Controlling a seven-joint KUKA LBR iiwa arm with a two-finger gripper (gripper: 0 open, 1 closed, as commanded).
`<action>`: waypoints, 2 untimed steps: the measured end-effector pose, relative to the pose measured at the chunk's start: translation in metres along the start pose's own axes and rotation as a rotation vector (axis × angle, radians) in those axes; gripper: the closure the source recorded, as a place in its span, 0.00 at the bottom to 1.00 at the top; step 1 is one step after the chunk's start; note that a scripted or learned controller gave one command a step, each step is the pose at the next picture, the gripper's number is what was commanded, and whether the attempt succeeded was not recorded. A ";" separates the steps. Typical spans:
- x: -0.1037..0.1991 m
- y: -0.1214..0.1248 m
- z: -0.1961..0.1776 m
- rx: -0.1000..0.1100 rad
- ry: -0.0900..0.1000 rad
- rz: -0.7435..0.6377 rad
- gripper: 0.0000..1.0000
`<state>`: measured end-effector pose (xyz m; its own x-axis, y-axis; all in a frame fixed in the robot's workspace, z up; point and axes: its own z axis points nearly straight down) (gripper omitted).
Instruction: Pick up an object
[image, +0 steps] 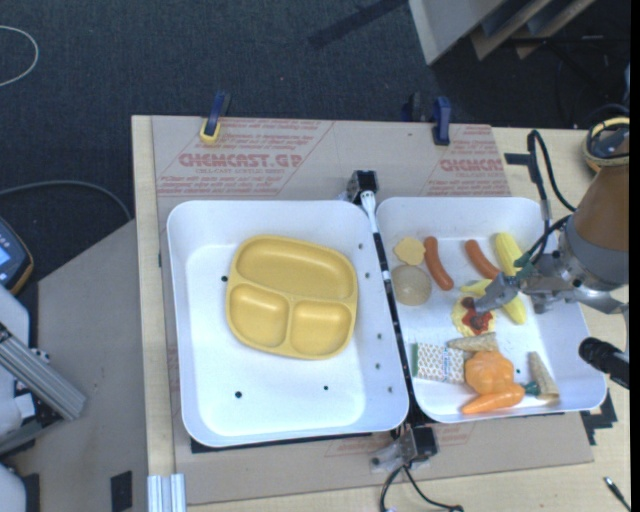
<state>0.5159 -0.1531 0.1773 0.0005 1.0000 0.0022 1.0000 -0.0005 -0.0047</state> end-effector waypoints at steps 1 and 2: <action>0.005 0.009 0.053 0.001 0.000 -0.001 0.00; 0.006 0.009 0.095 -0.001 0.000 0.000 0.00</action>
